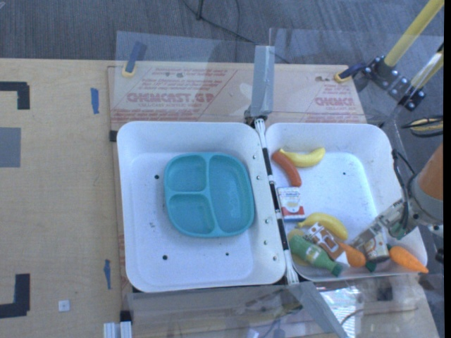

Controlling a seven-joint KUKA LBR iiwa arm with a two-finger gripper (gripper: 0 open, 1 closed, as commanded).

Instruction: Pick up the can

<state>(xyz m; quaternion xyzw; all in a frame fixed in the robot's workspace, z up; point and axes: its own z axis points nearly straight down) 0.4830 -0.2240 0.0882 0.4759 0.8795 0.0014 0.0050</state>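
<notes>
Reaching for the can
Jaws (380,236), state unclear, are hovering at the right bin's (331,131) five o'clock; can unidentifiable, so confirming first

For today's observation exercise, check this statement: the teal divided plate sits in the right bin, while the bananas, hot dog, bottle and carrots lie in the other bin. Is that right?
Not quite. The camera view shows the teal divided plate in the left bin, not the right one. The rest stands: the bananas, hot dog, bottle and carrots lie in the other bin.
</notes>
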